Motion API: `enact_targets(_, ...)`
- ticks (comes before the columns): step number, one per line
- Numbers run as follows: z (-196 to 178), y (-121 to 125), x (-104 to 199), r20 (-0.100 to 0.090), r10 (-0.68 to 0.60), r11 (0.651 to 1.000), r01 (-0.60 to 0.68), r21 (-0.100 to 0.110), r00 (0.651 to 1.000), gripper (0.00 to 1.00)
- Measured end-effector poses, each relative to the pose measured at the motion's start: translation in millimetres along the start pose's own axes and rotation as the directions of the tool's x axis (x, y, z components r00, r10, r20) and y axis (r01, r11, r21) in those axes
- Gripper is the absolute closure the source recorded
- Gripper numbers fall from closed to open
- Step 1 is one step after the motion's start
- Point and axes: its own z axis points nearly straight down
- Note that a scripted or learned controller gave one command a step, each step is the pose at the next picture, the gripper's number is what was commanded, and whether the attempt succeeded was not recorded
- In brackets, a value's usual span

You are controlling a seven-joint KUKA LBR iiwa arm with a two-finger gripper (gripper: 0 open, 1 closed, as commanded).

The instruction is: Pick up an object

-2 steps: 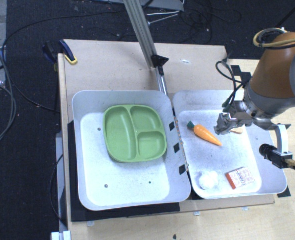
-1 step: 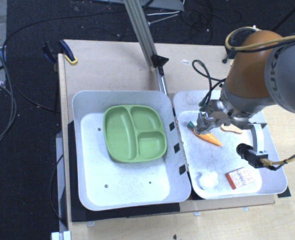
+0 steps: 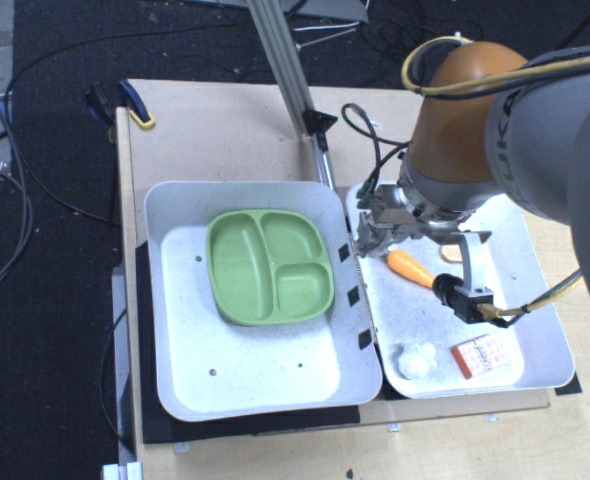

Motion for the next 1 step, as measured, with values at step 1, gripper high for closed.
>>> enact_targets(1,11.5,12.8,52.7,0.001,0.001,1.0,-0.001,0.001,1.0,1.0)
